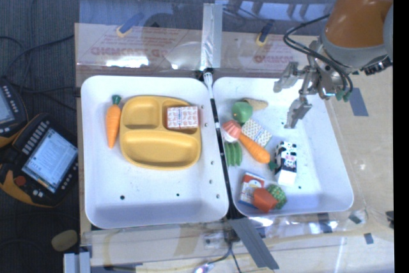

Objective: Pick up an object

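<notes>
pincer [295, 96]: spread, holding nothing, above right bin's [332, 156] far side | nearest object: black-and-white cow toy [287, 162], lying near an orange carrot [255, 148]

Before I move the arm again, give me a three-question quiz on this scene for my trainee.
1. True or false: the yellow tray lies in the right bin.
2. What sits in the tray's upper right compartment? A) carrot B) small patterned box C) green pepper
3. Fill in: the end effector hangs over the ____ bin.

Key: 1 false, it lies in the left bin. 2 B, the small patterned box. 3 right.
</notes>
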You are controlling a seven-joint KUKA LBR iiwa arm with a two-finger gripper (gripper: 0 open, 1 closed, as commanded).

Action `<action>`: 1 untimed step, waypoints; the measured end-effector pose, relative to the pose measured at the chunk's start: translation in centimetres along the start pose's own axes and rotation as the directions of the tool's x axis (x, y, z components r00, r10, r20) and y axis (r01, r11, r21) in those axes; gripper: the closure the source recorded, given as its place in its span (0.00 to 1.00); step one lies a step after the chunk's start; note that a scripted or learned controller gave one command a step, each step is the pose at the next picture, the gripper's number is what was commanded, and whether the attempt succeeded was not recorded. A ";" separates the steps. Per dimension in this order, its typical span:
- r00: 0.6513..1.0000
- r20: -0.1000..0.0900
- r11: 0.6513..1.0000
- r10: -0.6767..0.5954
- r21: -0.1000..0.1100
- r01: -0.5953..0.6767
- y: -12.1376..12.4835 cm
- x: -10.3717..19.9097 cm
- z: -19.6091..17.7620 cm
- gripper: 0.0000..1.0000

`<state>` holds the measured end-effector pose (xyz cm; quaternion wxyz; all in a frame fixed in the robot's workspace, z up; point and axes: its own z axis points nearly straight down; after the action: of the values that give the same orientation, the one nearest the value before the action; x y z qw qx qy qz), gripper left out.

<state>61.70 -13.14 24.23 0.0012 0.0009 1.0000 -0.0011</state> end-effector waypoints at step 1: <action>1.000 0.000 1.000 0.012 0.000 -0.012 -0.7 8.6 14.3 0.00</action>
<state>53.18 -13.86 9.95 0.0012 0.0068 1.0000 -0.0010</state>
